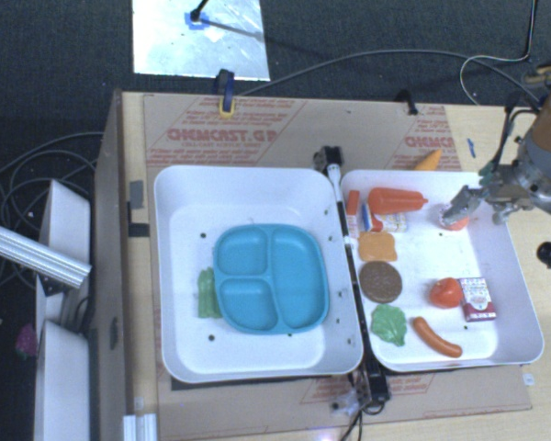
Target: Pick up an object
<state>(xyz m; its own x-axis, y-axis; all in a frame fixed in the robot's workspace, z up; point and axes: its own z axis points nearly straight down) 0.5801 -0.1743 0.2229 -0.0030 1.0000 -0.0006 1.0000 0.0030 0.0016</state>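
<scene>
The right bin (510, 274) holds several toy foods. An orange carrot (397, 198) lies at its back, with a tan bread slice (377, 245), a brown round patty (381, 281) and a green lettuce piece (388, 323) running down the left side. A sausage (437, 336) lies at the front, and a red tomato (446, 292) sits beside a red and white carton (477, 299). My gripper (457, 211) hangs low over the bin's back right part, right of the carrot. A small reddish bit shows just under it.
The left bin (179, 246) holds a blue divided plate (271, 277) with a green piece (208, 294) at its left side. An orange item (428, 161) lies on the board behind the right bin. Small items (354, 205) sit by the divider. Cables run behind the bench.
</scene>
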